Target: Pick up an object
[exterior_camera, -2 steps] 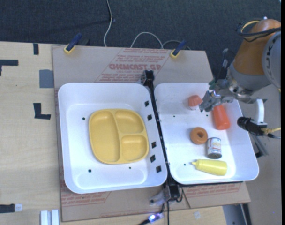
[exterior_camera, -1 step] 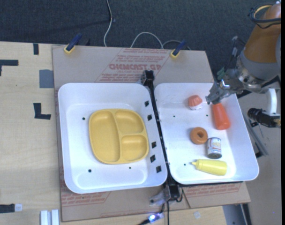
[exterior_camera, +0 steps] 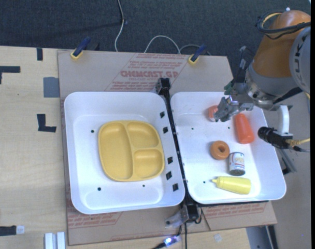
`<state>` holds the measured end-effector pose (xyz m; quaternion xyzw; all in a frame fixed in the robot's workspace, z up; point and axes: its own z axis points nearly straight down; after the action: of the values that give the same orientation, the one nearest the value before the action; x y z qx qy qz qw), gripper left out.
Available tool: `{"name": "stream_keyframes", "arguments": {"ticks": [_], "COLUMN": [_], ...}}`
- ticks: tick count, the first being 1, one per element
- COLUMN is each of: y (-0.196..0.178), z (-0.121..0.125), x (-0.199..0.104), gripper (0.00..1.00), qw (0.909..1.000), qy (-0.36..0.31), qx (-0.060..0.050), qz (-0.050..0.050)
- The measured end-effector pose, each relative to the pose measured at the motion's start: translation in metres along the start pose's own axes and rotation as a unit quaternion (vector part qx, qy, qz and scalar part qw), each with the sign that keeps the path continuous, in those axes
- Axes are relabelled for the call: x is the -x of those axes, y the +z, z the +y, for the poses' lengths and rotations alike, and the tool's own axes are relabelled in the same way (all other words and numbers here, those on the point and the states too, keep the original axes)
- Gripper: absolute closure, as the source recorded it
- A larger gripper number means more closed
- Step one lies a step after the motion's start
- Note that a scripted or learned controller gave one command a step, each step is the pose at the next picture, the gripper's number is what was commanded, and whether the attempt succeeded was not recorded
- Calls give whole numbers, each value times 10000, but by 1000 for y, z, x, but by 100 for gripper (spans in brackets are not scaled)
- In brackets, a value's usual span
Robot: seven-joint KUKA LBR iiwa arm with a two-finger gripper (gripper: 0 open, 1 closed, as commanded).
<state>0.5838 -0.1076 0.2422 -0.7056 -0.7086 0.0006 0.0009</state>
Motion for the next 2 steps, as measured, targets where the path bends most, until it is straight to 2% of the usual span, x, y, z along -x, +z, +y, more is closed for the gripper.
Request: {"name": "stream_keyframes", "arguments": {"ticks": [2], "y": [23], "z": [-38], "x": [-92], "gripper": [100], "qw": [10000], "qy": [-6], "qx": [-13], "qz": [4]}}
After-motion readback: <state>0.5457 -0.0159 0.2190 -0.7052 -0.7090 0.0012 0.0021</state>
